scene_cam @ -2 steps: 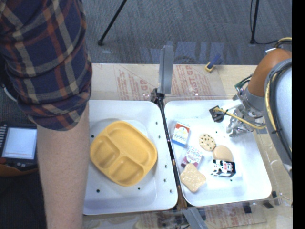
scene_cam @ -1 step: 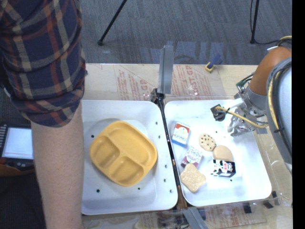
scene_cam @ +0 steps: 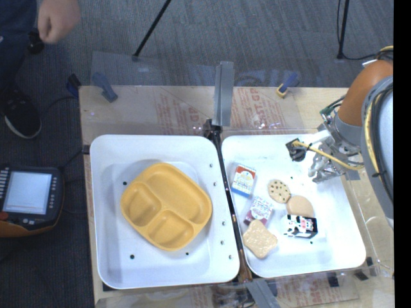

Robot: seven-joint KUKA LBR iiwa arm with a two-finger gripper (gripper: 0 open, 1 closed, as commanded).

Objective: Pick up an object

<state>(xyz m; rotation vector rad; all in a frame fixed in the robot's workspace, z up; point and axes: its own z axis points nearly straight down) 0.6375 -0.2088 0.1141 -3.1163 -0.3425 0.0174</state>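
Several small objects lie in the right bin (scene_cam: pixel 334 249). Among them are a red, white and blue carton (scene_cam: pixel 243 179), a chocolate-chip cookie (scene_cam: pixel 279 190), a tan bun-like piece (scene_cam: pixel 300 205), a black and white packet (scene_cam: pixel 300 226), a slice of toast (scene_cam: pixel 259 239) and a small pink packet (scene_cam: pixel 261 208). My gripper (scene_cam: pixel 320 167) hangs over the bin's upper right part, right of the cookie and above the tan piece. It touches none of them. The grey arm with its orange band (scene_cam: pixel 369 88) reaches in from the right.
A yellow compartment tray (scene_cam: pixel 166 205) sits in the left bin (scene_cam: pixel 106 249). A grey divider post (scene_cam: pixel 223 101) stands between the bins at the back. A person's hand (scene_cam: pixel 56 15) is at the upper left, and a teach pendant (scene_cam: pixel 29 196) lies left of the bench.
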